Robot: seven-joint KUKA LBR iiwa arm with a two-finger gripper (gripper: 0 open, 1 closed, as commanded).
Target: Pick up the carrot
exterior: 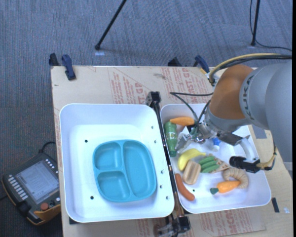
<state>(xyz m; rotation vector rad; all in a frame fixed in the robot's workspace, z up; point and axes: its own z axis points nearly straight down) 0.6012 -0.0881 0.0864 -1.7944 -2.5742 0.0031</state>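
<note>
Beneath the banana (191,156) and everything else lies the table (113,83), carrying two white bins. The banana sits in the right bin (256,196). The left bin (74,132), well to the banana's left, holds a blue plate (124,171). My arm (266,93) comes in from the banana's right and bends down over it, with the hand (193,135) just above the banana. From this angle I cannot tell whether the hand is spread or pressed together, and I see nothing in it.

The carrot (227,186) lies flat below and right of the banana, apart from it, with its green end pointing back toward the banana's side. It touches or nearly touches a tan ring-shaped piece (239,174). A second orange piece (182,121) above the banana may be another carrot, though I can't be sure.

I judge the carrot to be a light, stiff plastic toy, smooth and tapered, so it may squirt out of a pinch. I would grip across its thick middle, away from the narrow tip and the ring.
</note>
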